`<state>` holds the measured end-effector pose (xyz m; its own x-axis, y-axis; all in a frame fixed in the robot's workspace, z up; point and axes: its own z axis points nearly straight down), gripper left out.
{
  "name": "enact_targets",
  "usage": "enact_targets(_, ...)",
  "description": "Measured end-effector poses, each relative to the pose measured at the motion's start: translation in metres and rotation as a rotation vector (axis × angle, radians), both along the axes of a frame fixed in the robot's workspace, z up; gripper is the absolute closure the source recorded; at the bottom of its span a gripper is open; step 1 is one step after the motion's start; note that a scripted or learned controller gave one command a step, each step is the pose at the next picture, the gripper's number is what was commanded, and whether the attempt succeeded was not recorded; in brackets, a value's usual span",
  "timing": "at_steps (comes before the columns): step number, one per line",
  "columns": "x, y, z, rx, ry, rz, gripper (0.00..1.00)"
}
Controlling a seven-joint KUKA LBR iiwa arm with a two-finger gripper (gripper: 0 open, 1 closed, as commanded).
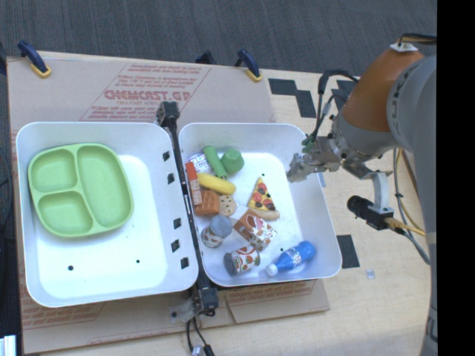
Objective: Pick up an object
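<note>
The right bin (312, 206) holds a pile of toy food: a green pepper (225, 160), a yellow banana (216, 183), a pizza slice (261, 197), a cookie (225, 206), a small carton (254, 231), two cans (217, 231) and a blue bottle (292, 259). My gripper (303, 166) hangs over the bin's right rim, to the right of the pizza slice and apart from every object. Nothing shows between its fingers.
The left bin (141, 262) carries a green divided plate (79, 189) in its upper left. A black hinge strip (178, 191) runs between the bins. Brown cardboard (148, 91) lies behind them, held by blue clamps (249, 64). Cables hang to the arm's right.
</note>
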<state>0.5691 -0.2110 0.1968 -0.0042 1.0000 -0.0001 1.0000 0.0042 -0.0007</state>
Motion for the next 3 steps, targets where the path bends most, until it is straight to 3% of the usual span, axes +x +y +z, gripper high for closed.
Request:
enact_targets(1, -0.071, 0.0, 0.03, 0.001, 0.001, 0.0, 1.0)
enact_targets(2, -0.092, -0.001, 0.059, -0.001, -0.002, -0.001, 1.0)
enact_targets(3, 0.024, 0.004, 0.039, 0.0, -0.001, 0.001, 1.0)
